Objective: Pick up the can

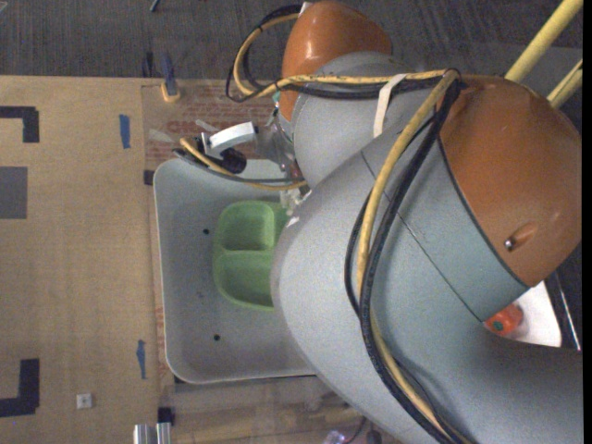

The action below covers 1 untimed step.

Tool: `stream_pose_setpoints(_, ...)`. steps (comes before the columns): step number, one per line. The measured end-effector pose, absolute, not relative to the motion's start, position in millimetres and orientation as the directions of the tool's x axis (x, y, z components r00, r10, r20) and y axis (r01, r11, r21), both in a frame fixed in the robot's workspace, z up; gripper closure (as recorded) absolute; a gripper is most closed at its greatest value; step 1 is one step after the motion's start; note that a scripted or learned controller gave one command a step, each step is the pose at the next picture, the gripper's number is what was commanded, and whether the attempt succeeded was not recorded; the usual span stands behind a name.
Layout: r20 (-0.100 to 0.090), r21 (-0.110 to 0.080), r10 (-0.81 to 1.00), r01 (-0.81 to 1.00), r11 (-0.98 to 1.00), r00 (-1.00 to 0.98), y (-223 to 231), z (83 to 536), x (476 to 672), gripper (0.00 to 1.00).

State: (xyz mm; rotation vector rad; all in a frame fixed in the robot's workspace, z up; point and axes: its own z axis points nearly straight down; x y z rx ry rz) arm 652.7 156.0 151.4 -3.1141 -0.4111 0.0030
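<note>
Looming arm (407,276), perhaps over bin (185,276)

- No words, brand names or numbers can be read.
- The bench (74,248) bears black corner-shaped marks, one at far left (23,123) and one at near left (23,387), with no lettering.
- A dark grey square (11,192) sits at the left edge of the bench, blank.
- Short strips of blue tape (125,130) are stuck on the bench near the bin (180,294), with no writing on them.
- Reddish print on the board (208,118) beyond the bin is too blurred to read.
</note>
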Motion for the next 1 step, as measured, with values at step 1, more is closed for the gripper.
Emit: stream_pose_setpoints(1, 0.001, 0.0, 0.199, 0.199, -0.98, 0.98, 206.7, 178.7, 645.3, 1.0)
